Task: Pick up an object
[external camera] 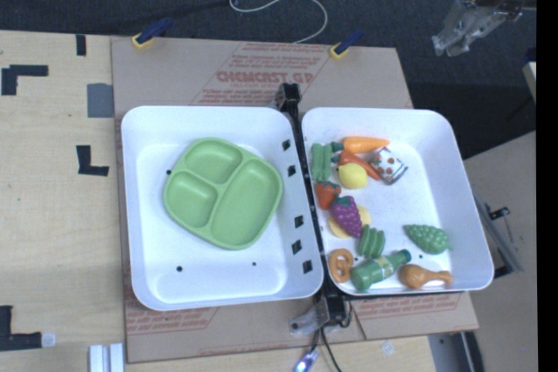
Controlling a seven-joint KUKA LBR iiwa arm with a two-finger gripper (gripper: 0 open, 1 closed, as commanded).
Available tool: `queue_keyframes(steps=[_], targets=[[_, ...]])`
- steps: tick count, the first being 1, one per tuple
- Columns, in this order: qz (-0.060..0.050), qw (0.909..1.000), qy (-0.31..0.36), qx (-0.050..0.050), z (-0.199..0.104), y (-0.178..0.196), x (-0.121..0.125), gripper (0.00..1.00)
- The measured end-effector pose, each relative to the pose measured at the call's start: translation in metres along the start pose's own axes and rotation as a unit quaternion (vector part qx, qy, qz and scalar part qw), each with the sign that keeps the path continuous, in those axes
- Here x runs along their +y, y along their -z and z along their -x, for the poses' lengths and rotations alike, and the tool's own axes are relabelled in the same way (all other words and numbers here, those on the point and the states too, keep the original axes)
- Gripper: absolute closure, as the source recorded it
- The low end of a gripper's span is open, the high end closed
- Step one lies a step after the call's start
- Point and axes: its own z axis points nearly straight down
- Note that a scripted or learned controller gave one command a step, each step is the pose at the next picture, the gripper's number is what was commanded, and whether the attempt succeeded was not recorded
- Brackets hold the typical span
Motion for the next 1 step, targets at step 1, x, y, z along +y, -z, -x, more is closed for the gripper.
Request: queue_keyframes(steps=[1], targets=[[0.002,1.0000,-0.002,0.001,0.0221,0.0564,-0.0583,1.00]])
